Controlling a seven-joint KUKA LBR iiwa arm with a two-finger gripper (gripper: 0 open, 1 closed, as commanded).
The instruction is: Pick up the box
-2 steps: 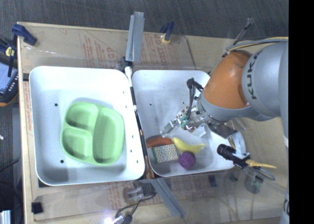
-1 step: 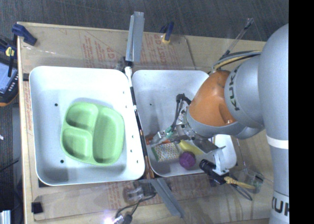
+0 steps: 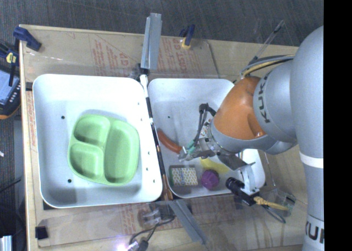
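White bins sit side by side on the counter (image 3: 82, 52). Left bin (image 3: 49, 90) holds a green divided tray (image 3: 104, 148), three compartments, nothing in them. Right bin (image 3: 170, 96) holds the clutter, all toward its near end: a small patterned box (image 3: 184, 176) lying flat by the near wall, a purple ball-like object (image 3: 209, 179) just beside it on the arm's side, something yellow (image 3: 212, 165) partly under the wrist, and an orange-red curved piece (image 3: 168, 141) near the wall shared with the left bin.

Hand (image 3: 193, 151) hangs low in the right bin, wrist and orange band above it hiding most of it. Cannot tell how far it is open, nor whether anything is in it.

Key relation: box lies just nearward of the hand in this view, slightly toward the shared wall, apart from it. Long axis looks to run across the bin, parallel to the near wall. Purple object crowding one short end may hinder a grasp along that axis; closing across the short sides looks safer. Box judged not yet lifted.
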